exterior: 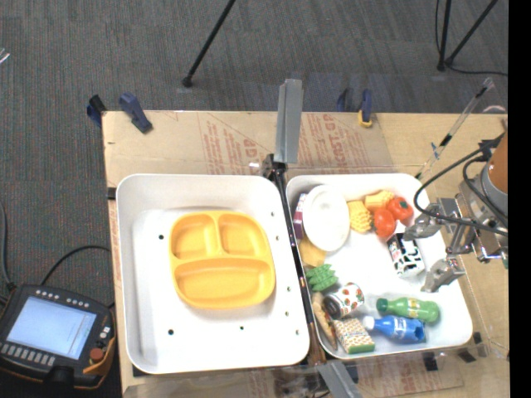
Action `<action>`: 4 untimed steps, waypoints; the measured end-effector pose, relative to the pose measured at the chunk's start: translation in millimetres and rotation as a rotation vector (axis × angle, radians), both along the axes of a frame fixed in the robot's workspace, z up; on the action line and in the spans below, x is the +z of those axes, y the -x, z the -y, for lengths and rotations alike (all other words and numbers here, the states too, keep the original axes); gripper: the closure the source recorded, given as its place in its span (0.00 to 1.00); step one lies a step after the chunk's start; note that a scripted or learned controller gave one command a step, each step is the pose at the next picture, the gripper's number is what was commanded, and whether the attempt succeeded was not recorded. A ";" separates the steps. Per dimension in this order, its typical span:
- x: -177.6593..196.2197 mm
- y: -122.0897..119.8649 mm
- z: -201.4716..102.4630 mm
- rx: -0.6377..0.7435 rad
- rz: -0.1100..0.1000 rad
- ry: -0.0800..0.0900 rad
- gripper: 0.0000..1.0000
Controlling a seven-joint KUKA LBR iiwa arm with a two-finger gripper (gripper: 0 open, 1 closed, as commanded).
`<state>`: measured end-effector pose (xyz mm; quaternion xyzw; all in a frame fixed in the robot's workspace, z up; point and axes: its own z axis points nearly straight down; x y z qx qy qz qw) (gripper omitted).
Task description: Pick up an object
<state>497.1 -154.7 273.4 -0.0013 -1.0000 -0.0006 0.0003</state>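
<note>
My gripper [442,275] hangs over the right side of the right bin [455,332], open with nothing between its fingers. Just to its left lies a black-and-white cow-patterned block [406,255]. In front of the gripper lie a green bottle [409,308] and a blue bottle [397,328]. A red pepper [390,216], yellow corn [359,217], a white bowl [325,217], a patterned cup [346,299], a green toy [322,277] and a waffle-patterned box [353,336] fill the rest of that bin.
The left bin [141,206] holds a yellow divided plate [222,258]. A grey post [289,127] stands behind the gap between the bins. Cables [448,168] run by the arm at the right. A teach pendant [54,334] lies at the lower left.
</note>
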 end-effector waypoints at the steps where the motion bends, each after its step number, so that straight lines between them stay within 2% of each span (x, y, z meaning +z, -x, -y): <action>1: -116.0 -50.7 7.6 -0.045 -0.014 -0.003 0.00; 2: -190.8 -133.9 54.2 -0.001 -0.006 -0.001 0.00; 3: -184.9 -107.1 9.8 -0.011 0.003 0.000 0.00; 4: -184.4 -103.3 -44.5 -0.003 0.005 0.001 0.00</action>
